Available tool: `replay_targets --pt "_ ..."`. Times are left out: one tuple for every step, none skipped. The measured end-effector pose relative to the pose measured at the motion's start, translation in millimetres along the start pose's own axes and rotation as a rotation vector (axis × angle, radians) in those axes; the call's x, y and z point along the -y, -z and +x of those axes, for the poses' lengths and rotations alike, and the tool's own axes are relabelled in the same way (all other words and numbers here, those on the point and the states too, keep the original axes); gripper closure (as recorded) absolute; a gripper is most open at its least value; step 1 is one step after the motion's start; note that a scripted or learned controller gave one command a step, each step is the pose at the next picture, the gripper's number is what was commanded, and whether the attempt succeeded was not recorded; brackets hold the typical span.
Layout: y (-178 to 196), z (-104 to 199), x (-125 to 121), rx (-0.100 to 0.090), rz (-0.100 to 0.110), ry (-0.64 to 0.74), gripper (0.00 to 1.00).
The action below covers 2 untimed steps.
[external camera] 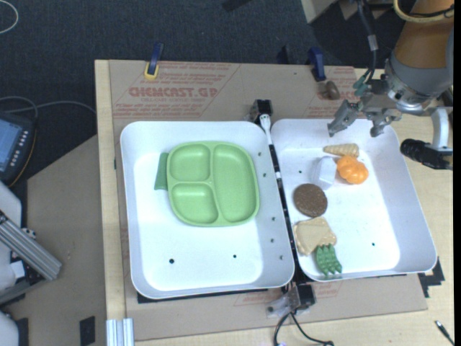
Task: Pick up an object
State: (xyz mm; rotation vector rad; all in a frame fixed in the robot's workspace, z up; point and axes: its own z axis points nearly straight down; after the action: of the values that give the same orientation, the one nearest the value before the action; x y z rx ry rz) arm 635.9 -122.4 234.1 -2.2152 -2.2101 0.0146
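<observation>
Grey gripper (360, 123) spread open, holding nothing | poised above right bin (410, 215), likely lining up on cone (341, 150) or orange fruit (352, 170) below

Glossy white plastic bins (144, 193), matt green tray (213, 183)

We look down on a pale wooden desk (425, 193) topped by a brown cardboard sheet (216, 92) printed with red lettering, which a yellow clamp (152, 65) and a blue clamp (315, 62) pin along its far edge. Beyond the desk we see dark blue-grey carpeted floor (86, 13). At the left sit a dark device with a lit screen (13, 148), thin grey cables (57, 107) and a slanted silver aluminium rail (29, 247)
</observation>
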Motion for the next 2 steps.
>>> replay_targets --pt "8 0 -2 0.002 -0.014 0.002 0.0" --pt "-43 1 8 0.001 -0.009 0.002 0.0"
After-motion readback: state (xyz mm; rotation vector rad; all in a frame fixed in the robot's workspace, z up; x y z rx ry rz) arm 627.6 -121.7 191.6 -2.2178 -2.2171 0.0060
